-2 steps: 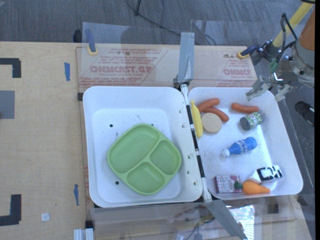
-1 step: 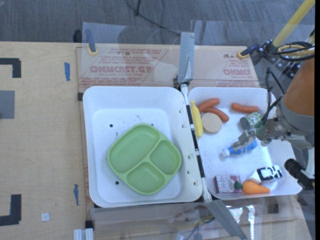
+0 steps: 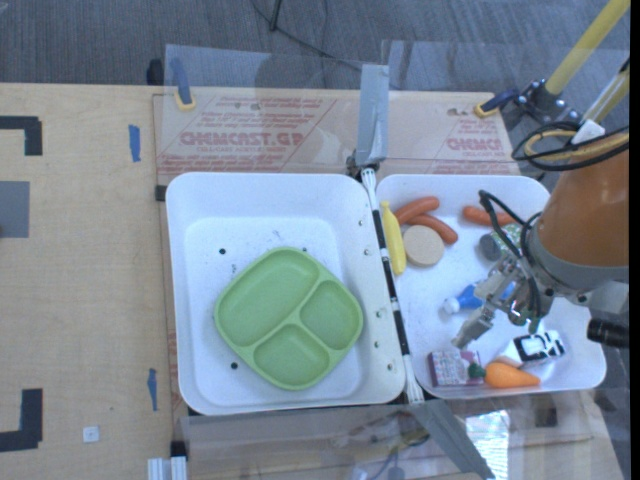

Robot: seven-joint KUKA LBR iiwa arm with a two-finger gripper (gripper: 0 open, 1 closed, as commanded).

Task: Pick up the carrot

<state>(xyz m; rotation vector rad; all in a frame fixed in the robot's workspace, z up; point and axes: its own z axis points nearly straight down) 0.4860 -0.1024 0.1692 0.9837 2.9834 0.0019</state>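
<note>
Two shallow white bins sit side by side on the bench. The left bin (image 3: 190, 268) holds a pale green plastic plate (image 3: 288, 317) with rounded corners, moulded into three compartments, lying flat near the bin's middle. A few small dark specks dot the bin's smooth white floor around it.

The right bin (image 3: 590, 363) is crowded with small items. Along its left wall lies a slim yellow stick-like piece (image 3: 393, 238). Just right of it, at the far side, are two glossy reddish sausage shapes (image 3: 424, 218), and a flat tan disc (image 3: 423, 249) rests beside them. Another short orange-red piece (image 3: 477, 213) lies further right at the far side. A small blue and white item (image 3: 462, 299) sits near the bin's middle. At the near edge lies a pink rectangular packet (image 3: 450, 367), and just right of it the carrot (image 3: 510, 374), a smooth orange tapered shape with a green tip at its left end. A small black and white object (image 3: 540, 346) lies just beyond the carrot.

The gripper (image 3: 476, 330), metallic grey, hangs over the middle of the right bin, below the arm's orange band (image 3: 590, 218). Its fingers point toward the near left, above the pink packet; whether they are spread or pressed together cannot be told. The carrot lies apart from them.
</note>
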